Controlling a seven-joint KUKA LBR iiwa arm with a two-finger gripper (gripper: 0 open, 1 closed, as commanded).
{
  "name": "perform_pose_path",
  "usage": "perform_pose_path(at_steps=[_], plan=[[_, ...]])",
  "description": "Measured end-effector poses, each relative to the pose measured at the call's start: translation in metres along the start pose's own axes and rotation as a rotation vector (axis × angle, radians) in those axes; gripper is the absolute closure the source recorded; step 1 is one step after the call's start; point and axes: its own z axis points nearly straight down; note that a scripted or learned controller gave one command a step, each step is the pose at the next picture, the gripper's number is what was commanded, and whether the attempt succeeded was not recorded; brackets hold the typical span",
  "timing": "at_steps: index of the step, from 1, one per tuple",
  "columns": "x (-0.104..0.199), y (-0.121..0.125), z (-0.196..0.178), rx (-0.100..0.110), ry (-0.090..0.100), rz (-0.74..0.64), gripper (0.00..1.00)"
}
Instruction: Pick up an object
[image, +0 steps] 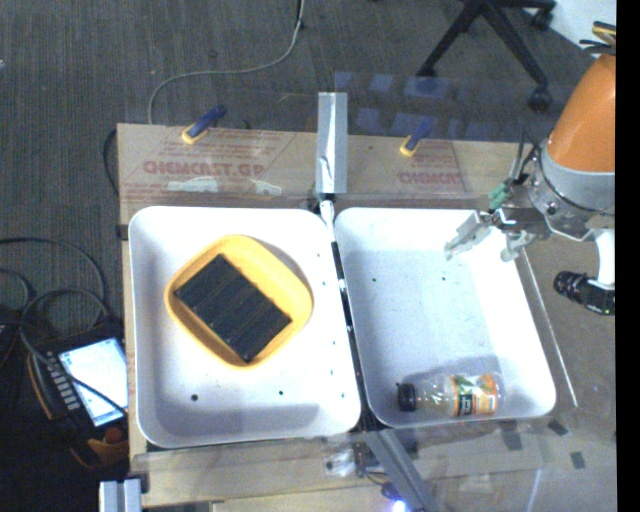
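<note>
A clear plastic bottle (451, 393) with a black cap and an orange label lies on its side at the near edge of the right bin (430, 300). In the left bin (160, 400) a yellow dish (239, 298) holds a black ribbed block (231, 306). My gripper (487, 235) hangs over the far right corner of the right bin, its two fingers spread apart with nothing between them. It is well away from the bottle.
A metal divider post (331, 150) stands at the back between the bins. Two yellow-and-blue clamps (203, 123) hold the cardboard backing. A tablet (95, 378) and cables lie on the floor at the left.
</note>
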Motion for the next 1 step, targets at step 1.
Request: perform_pose_path(at_steps=[1], plan=[[-0.0275,-0.0638,0.0373,-0.002,0.0,-0.437,0.0]])
